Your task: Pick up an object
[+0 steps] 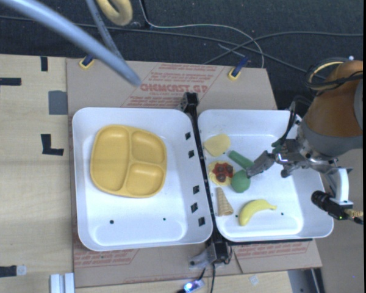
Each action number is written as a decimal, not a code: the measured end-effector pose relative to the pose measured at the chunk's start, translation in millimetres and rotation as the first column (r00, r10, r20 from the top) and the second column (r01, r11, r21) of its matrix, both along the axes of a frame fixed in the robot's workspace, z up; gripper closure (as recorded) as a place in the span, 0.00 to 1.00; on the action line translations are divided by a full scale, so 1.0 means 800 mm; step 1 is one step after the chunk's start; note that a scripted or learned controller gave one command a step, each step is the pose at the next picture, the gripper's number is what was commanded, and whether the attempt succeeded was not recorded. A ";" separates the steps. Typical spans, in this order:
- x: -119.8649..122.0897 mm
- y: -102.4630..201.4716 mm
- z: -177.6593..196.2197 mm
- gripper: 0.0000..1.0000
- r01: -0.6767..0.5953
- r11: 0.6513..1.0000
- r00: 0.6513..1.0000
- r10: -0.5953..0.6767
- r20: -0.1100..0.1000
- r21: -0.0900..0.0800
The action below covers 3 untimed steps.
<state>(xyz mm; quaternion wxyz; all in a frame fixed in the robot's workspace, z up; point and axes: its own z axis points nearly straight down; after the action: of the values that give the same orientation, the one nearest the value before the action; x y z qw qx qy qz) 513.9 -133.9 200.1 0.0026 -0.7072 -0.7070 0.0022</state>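
Observation:
The right bin holds several toy foods. A pale yellow round piece lies at its upper left, with a green stick beside it. Below them sit a red and yellow piece and a green ball. A cone and a yellow banana lie near the front wall. My gripper reaches in from the right, low over the bin. Its tip is just right of the green stick and above the green ball. Nothing is visibly held.
The left bin carries a yellow divided plate. A black clip divider runs between the bins. The grey arm with its orange band hangs over the right bin's right wall. Cables cross the dark surface at the back.

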 end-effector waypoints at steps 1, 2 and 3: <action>0.005 -0.009 -0.062 0.00 0.000 1.000 1.000 0.000 0.001 0.000; 0.007 -0.001 -0.120 0.00 -0.002 1.000 1.000 0.002 0.000 0.000; 0.008 -0.001 -0.105 1.00 -0.003 1.000 1.000 0.003 0.002 0.001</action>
<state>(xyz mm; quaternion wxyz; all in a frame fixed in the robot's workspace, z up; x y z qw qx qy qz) 520.6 -134.4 116.2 0.0020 -0.7062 -0.7080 0.0011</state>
